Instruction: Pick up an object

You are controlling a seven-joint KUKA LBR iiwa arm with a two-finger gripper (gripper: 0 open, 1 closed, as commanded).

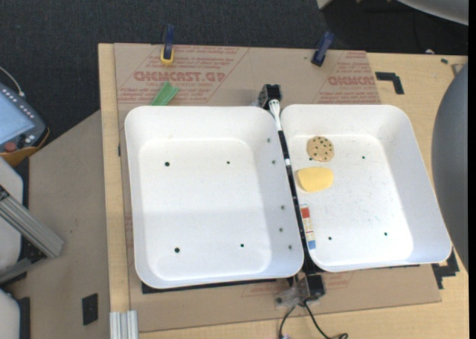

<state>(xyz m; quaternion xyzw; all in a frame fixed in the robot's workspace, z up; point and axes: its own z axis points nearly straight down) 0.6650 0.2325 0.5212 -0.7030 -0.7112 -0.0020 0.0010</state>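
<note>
The yellow piece [315, 179], a flat rounded lump like a slice of toy food, lies in the right bin [401, 233] close to the wall that bin shares with the left bin [149, 256]. Just beyond it, farther from the camera, lies a cookie [320, 149], a tan disc with dark chips; the two sit near each other but apart. Both look light, stiff and thin, probably plastic play food, so weight is no worry; the trouble is their low profile against the bin floor. My judgement is that each is best taken across its width at the edges, pressed down close to the floor, since a smooth, shallow rim could slip out from a high pinch. The yellow piece looks a little thicker and so the easier target. Between the yellow piece and the camera, a small marker [306, 227] with red and blue bands lies along the same shared wall. The gripper's state cannot be told. The left bin sits beside all this on the table [111, 92].
</note>
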